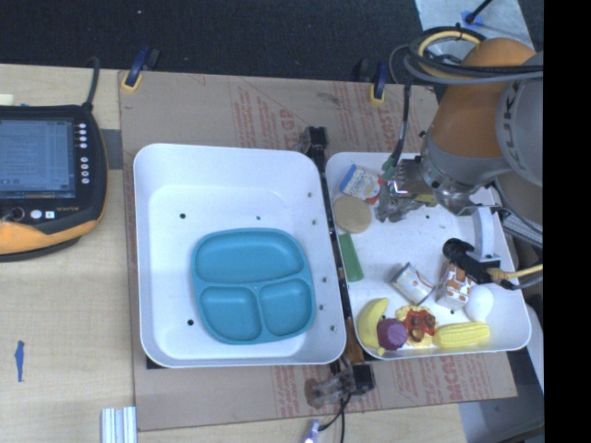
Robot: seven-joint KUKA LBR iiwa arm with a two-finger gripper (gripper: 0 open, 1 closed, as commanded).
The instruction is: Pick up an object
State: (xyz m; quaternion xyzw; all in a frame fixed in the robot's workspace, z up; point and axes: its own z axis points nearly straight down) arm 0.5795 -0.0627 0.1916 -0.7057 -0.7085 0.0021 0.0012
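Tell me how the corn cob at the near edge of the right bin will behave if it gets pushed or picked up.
The corn cob looks like a toy, so probably light and stiff. It is a rounded cylinder lying on its side, so a push across it would likely roll it. It lies close by the bin wall and crowded by other toy food, which may leave little room around it.

Left white bin [157, 247]: glossy smooth plastic; inside it, blue tray [252, 284]: matt plastic; beneath, brown sheet [231, 109]: matt cardboard.
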